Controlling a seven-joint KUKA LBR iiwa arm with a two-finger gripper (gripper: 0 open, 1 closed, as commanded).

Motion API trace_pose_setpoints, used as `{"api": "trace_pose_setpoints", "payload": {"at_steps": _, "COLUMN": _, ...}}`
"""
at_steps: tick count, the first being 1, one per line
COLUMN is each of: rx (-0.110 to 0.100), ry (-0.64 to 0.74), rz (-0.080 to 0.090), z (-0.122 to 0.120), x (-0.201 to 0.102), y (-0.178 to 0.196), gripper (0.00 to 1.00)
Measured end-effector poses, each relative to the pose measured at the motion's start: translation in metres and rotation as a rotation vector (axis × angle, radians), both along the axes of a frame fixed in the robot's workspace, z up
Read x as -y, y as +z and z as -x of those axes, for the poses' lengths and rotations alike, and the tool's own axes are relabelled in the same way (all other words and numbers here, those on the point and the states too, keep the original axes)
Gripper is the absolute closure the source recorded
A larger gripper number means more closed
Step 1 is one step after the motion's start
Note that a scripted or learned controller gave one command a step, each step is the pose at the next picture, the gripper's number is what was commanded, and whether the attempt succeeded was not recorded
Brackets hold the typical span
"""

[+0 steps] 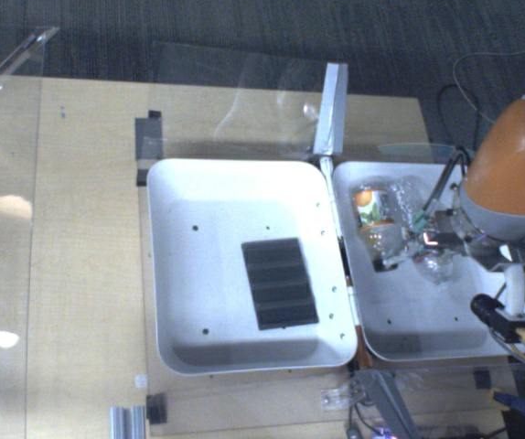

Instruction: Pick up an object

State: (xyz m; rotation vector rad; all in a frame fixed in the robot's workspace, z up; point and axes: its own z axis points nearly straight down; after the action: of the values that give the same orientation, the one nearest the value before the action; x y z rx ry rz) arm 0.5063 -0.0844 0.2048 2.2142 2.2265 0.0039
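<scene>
The table point(70, 245) carries two white bins side by side. The left bin point(180, 245) at frame centre holds a dark ribbed pad point(281, 283). The arm point(516, 167) reaches in from the right over the right bin point(427, 327). The claw point(407, 245) sits low by a clear crinkled packet point(381, 210) in that bin's upper left; its grip cannot be told.

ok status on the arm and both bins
Gripper low in right bin, at a clear crinkly packet. Grasp not confirmed. Dark ridged block lies flat in left bin, untouched.
</scene>
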Motion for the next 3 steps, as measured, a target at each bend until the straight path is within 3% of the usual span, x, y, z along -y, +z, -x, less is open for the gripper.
{"api": "trace_pose_setpoints", "payload": {"at_steps": 1, "rx": 0.004, "ry": 0.075, "rz": 0.002, "z": -0.035, "x": 0.063, "y": -0.095, "gripper": 0.0}}
{"api": "trace_pose_setpoints", "payload": {"at_steps": 2, "rx": 0.008, "ry": 0.124, "rz": 0.002, "z": -0.041, "x": 0.081, "y": -0.116, "gripper": 0.0}}
{"api": "trace_pose_setpoints", "payload": {"at_steps": 3, "rx": 0.015, "ry": 0.124, "rz": 0.002, "z": -0.044, "x": 0.08, "y": -0.104, "gripper": 1.0}}
